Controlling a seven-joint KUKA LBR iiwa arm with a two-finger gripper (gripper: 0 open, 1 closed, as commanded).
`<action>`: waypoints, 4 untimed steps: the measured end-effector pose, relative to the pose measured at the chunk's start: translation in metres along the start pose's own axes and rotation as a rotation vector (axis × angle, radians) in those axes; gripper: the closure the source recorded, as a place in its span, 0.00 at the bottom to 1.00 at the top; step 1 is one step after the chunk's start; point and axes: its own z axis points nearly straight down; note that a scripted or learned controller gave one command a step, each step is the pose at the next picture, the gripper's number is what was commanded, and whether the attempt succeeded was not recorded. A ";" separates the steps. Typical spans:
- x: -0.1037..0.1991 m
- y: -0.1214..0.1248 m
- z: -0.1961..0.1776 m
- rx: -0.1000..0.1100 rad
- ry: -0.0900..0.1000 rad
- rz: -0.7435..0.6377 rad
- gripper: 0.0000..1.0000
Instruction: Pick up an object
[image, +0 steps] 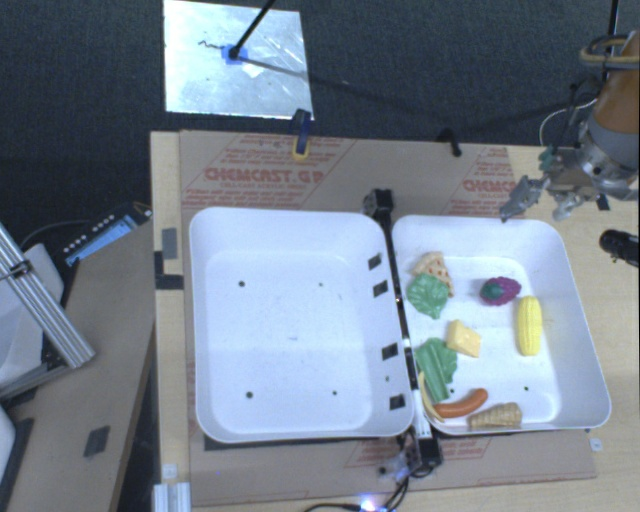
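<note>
Right bin, near to far: cone, sausage, cheese wedge, corn cob, all likely light, rigid, smooth plastic, so grip the corn across its middle; gripper hangs beyond the far rim, jaws apart, holding nothing.

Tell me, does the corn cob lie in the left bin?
No, the corn cob lies in the right bin, beside the purple toy.

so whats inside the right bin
The right bin holds toy food: a cracker-like wedge, two green leafy pieces, a purple piece, corn, cheese, a sausage and a cone. The lower leafy piece hides whatever lies beneath it.
</note>
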 end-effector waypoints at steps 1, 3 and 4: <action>-0.022 -0.052 0.084 0.010 0.002 0.005 0.00; -0.022 -0.048 0.137 -0.008 -0.003 0.000 1.00; 0.061 -0.081 0.147 0.005 0.005 -0.006 1.00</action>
